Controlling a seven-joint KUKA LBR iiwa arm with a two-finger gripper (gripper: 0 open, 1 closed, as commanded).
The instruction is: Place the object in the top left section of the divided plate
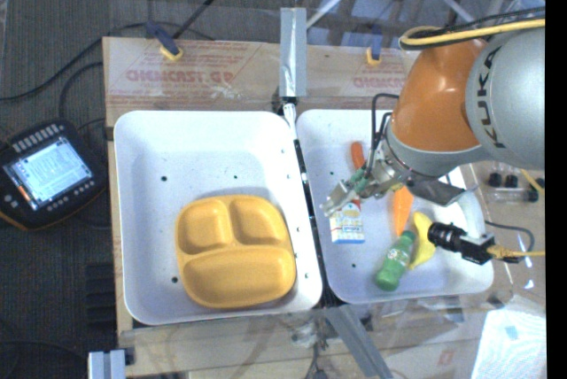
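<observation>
The yellow divided plate (236,251) lies in the left bin (159,156), with two small sections at its far side and one long section at the near side. All its sections are bare. My gripper (340,197) hangs over the left part of the right bin (461,280), pointing down and left. It is open, with nothing between its fingers. Just below its tips lies a small white packet (348,228) with red and blue print. An orange carrot (401,211), a green bottle (395,259) and a yellow piece (423,237) lie to the right of the packet.
A small orange piece (356,154) lies at the far side of the right bin, partly under the arm. The ridge where the two bins meet (304,191) runs between the gripper and the plate. A black connector with a cable (456,240) sits over the right bin's right side.
</observation>
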